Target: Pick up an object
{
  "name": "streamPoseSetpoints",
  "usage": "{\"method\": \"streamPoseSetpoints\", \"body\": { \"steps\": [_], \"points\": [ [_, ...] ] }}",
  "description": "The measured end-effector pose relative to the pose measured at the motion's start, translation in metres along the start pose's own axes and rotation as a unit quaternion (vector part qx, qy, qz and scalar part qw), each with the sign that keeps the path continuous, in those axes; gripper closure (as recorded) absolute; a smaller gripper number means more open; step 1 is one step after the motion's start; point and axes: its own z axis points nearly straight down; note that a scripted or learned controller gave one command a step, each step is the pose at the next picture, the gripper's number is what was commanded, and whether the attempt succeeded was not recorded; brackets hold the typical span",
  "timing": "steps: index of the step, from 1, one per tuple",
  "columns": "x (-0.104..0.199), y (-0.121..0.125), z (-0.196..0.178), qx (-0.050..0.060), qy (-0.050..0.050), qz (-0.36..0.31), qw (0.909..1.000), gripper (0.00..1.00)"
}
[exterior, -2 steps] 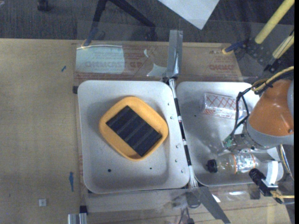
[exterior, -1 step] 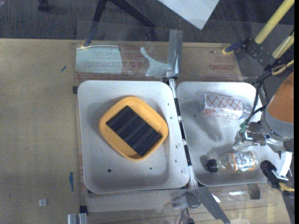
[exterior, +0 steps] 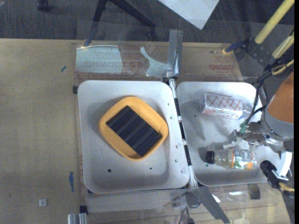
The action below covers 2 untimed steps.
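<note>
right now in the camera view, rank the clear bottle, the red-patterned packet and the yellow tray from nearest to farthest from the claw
1. Clear bottle, lying in the right bin right beside the claw.
2. Red-patterned packet, at the back of the same bin.
3. Yellow tray, across the divider in the left bin.
</note>
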Motion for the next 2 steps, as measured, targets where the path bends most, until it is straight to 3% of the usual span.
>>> {"method": "streamPoseSetpoints", "body": {
  "steps": [1,2],
  "points": [
    [0.017,0.004,0.072,-0.004,0.0,0.002,1.0,0.0],
    [0.016,0.005,0.062,-0.005,0.001,0.004,1.0,1.0]
  ]
}}
